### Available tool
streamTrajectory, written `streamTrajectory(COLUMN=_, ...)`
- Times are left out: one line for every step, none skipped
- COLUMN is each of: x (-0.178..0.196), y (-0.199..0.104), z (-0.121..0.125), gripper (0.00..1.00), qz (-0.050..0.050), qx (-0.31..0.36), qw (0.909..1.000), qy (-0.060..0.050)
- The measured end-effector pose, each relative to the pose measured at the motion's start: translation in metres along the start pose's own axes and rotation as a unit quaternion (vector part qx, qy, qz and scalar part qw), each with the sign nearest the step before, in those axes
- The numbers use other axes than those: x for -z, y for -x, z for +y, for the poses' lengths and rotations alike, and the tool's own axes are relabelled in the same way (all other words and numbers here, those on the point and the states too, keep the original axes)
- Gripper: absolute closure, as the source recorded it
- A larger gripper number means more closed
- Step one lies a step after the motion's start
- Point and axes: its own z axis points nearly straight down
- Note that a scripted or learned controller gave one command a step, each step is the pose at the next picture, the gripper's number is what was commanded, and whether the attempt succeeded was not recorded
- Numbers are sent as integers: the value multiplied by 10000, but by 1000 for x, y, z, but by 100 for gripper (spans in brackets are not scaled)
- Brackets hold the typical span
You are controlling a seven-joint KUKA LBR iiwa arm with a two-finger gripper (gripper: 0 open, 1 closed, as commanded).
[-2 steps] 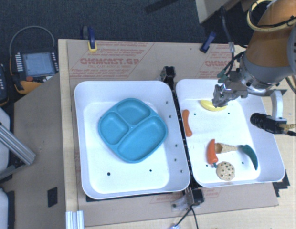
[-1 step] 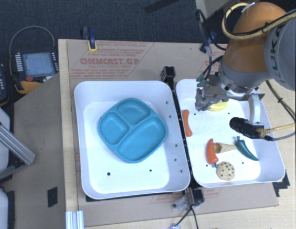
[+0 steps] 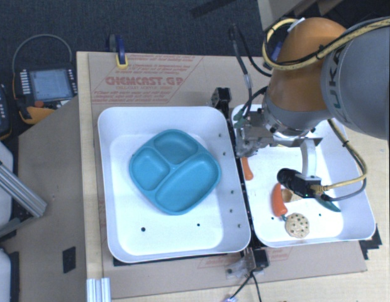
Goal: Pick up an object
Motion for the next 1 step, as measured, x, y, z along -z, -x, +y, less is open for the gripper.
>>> streamTrajectory(x=7, y=-54, z=-19, gripper=100, qz=3, qx=8, qw=10000, qy=7)
